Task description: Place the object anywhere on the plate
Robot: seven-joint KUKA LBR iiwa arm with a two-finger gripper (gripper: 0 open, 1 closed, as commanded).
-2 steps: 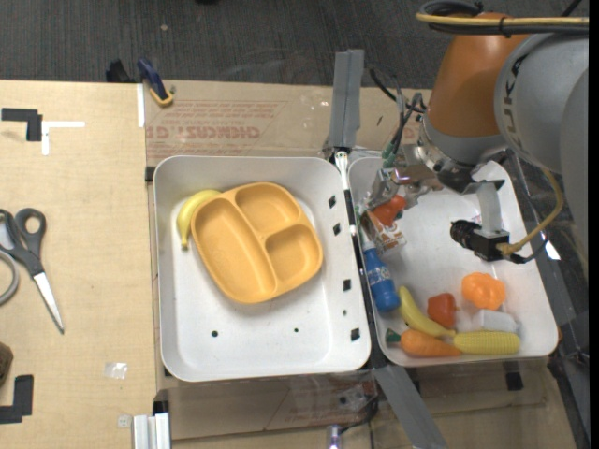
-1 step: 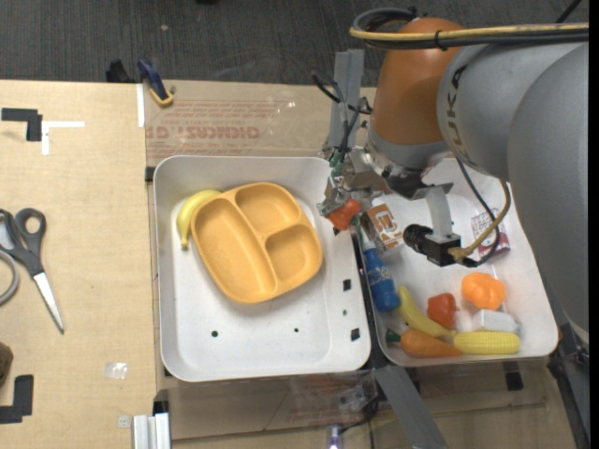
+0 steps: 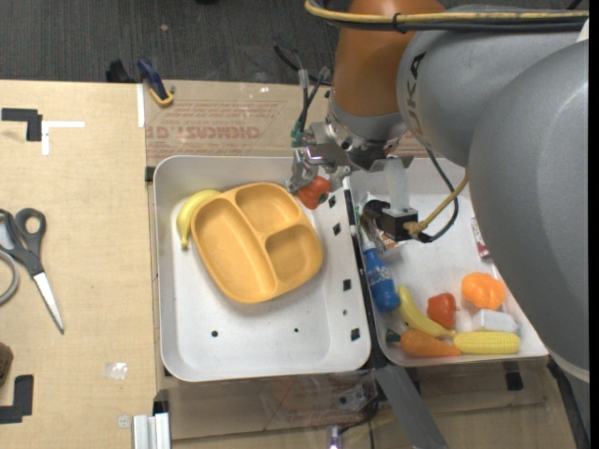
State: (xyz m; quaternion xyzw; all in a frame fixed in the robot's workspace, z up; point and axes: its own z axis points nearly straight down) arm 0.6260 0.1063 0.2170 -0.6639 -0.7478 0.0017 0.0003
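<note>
The gripper [image 3: 312, 178] pinches a small red object [image 3: 314, 192] just past the yellow plate's [image 3: 257, 241] top right corner - low and close, likely so it drops in - not rolls away.

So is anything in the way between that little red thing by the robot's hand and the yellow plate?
Nothing visible is. The red object sits at the gripper, just off the yellow plate's upper right rim. A banana lies against the plate's far left side, out of the path.

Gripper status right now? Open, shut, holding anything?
Gripper: shut on a small red-orange object, held over the upper right edge of the yellow plate in the left bin.
</note>
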